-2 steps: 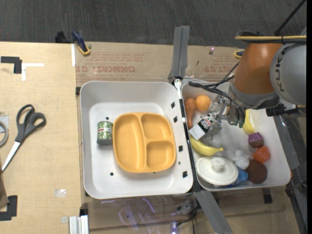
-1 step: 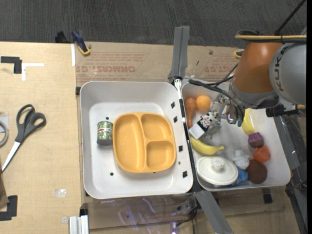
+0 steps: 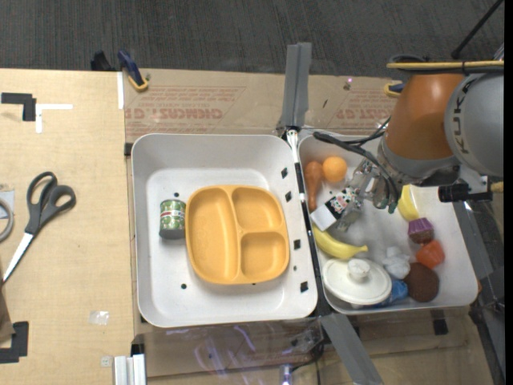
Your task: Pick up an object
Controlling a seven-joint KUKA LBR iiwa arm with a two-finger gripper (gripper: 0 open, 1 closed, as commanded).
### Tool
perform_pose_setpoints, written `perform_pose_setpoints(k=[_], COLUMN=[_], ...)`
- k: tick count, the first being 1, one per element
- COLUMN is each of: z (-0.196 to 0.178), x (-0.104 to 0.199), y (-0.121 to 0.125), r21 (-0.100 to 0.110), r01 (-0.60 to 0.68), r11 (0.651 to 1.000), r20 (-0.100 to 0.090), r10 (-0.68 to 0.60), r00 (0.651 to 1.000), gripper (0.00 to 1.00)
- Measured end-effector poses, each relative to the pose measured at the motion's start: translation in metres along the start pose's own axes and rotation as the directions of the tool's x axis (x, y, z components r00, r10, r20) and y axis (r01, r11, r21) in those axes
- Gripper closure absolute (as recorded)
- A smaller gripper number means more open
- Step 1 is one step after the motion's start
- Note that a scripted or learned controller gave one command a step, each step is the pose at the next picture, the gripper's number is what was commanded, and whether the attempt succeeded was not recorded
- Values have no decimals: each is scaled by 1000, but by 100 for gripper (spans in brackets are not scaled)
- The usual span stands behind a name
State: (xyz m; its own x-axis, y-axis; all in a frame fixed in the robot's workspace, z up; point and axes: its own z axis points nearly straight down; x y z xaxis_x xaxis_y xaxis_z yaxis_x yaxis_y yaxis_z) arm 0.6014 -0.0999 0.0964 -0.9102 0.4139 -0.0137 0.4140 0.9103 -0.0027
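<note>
The two-finger gripper (image 3: 350,208) hangs low in the right-hand white bin (image 3: 458,229), below the grey arm's orange band (image 3: 421,119). Its metal tips sit over a small black-and-white card-like item (image 3: 337,207), which lies tilted on the bin floor. Whether the tips are spread or closed, and whether they touch that item, cannot be told from this slanted view; nothing is plainly seen clamped between them, so I judge no object is lifted yet.

Just below the tool, toward the near edge of the bin, lies a yellow banana (image 3: 340,244), its long axis running roughly left to right with a slight curve. That axis is the relation that matters: if the banana is the target, it lies a short way toward the near edge from the tips, and the jaws would have to close across its narrow width, not along its length.

Just beside the tool on the far side sit a round orange fruit (image 3: 334,168) and a longer orange carrot-like piece (image 3: 312,178) against the bin's left wall. Farther out are a white lidded bowl (image 3: 357,278), a yellow object (image 3: 409,202), a purple piece (image 3: 420,231), a red piece (image 3: 430,253) and a dark brown ball (image 3: 422,281).

The left white bin (image 3: 152,295) holds a yellow divided plastic tray (image 3: 237,233) and a small green can (image 3: 171,217), well apart from the gripper.
</note>
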Motion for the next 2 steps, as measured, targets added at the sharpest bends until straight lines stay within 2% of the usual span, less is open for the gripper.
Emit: perform_pose_setpoints(k=[1,2], z=[1,-46], x=[-11,-79], y=[4,-72], r21=[3,-2], r01=[-113,-127], r11=[994,992], r20=[-3,-6], r10=[113,127], r00=[994,992], gripper=[0,0])
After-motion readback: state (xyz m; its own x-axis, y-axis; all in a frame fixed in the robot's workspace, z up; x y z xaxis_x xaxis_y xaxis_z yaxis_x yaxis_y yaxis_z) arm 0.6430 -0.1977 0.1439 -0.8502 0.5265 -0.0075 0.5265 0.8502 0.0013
